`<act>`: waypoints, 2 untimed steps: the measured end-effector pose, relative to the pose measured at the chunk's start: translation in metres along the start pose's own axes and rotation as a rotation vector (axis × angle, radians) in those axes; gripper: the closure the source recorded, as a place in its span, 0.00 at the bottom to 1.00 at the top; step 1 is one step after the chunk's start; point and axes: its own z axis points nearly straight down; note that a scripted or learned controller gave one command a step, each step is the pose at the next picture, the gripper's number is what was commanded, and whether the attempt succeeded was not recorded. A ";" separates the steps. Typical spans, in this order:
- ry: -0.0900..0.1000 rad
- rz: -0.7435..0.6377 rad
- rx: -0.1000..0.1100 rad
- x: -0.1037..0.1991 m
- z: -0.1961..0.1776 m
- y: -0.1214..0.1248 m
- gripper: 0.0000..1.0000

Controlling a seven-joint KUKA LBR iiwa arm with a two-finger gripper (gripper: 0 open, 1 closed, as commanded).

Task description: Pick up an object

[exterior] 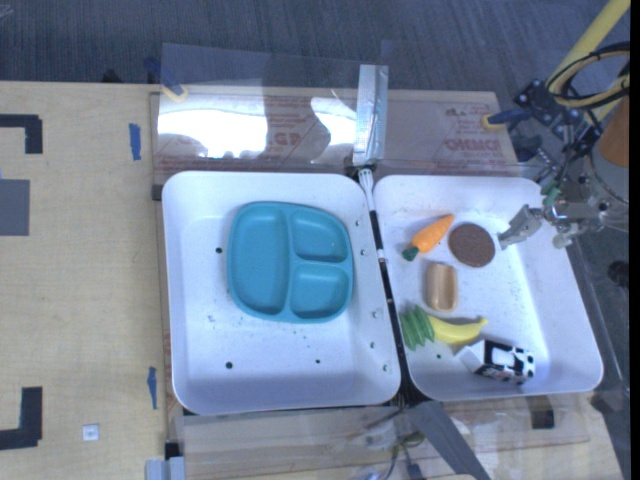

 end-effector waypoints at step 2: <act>-0.001 0.002 -0.004 0.092 0.109 0.075 0.00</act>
